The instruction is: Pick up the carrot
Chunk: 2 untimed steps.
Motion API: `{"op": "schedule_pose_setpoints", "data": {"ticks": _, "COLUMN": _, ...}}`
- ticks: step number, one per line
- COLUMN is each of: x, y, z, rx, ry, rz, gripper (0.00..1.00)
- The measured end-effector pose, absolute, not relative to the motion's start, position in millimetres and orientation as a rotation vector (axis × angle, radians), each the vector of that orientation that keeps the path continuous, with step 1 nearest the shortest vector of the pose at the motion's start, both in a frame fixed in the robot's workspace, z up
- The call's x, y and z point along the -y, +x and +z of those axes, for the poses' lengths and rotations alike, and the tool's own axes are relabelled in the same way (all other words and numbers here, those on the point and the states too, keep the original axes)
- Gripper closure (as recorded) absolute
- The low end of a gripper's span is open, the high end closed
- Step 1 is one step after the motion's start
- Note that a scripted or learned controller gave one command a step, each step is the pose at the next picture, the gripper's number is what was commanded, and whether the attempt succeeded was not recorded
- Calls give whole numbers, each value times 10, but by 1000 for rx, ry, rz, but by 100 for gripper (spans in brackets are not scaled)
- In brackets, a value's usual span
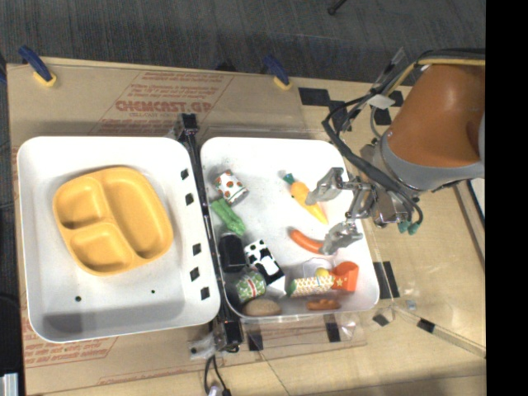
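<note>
The gripper (pixel 334 209) is being held low over the right part of the right bin (pixel 272 151), its two fingers spread wide apart, one fingertip (pixel 323 185) toward the far side and the other toward the near side. Nothing is being gripped between them. The carrot (pixel 304 195) (orange, with a small green top pointing toward the bin's far wall) is lying on the bin floor just beside the farther finger, on its left; whether it is being touched cannot be told. A second orange piece (pixel 306 240), longer and curved, is resting just left of the nearer finger.

Along the near wall of the same bin a red cup (pixel 346 275), a patterned cob (pixel 312 285), a black-and-white toy (pixel 265 260) and a brown potato-like item (pixel 262 306) are being crowded together. A green vegetable (pixel 227 216) and a small red-and-white can (pixel 230 187) are lying near the bin's left wall.

In the left bin (pixel 49 304) a yellow divided tray (pixel 112 217) is sitting alone, well apart from the arm (pixel 433 122).
</note>
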State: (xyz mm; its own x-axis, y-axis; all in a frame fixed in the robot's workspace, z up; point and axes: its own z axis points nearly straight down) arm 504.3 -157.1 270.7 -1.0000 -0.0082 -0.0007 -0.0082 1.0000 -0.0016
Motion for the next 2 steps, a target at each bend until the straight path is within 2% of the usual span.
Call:
{"op": "schedule_pose_setpoints", "data": {"ticks": 1, "x": 1889, "y": 5599, "z": 1287, "rx": -3134, "ry": -322, "rz": 8, "gripper": 0}}
{"op": "schedule_pose_setpoints", "data": {"ticks": 2, "x": 2078, "y": 5916, "z": 920, "rx": -3131, "ry": -237, "rz": -1, "gripper": 0}}
